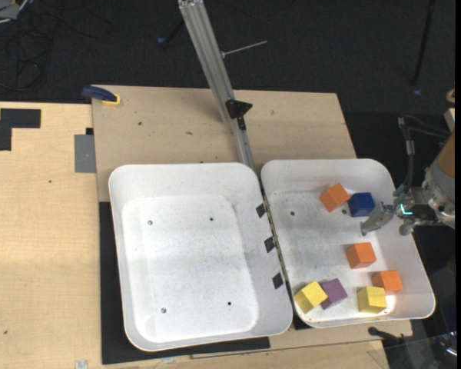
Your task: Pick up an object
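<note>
Gripper (386, 218) low over right bin (307, 177), just beside blue cube (361, 204); I can't tell its state. Orange cube (360, 254) sits near below. I judge it's lining up a grab.

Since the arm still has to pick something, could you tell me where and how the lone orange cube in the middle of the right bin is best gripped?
Grip the orange cube across two opposite flat side faces, coming straight down from above. It sits flat on the floor of the right bin, apart from the other blocks, so there looks to be room on every side. It lies slightly turned, so the gripper would probably need to rotate to match.
</note>
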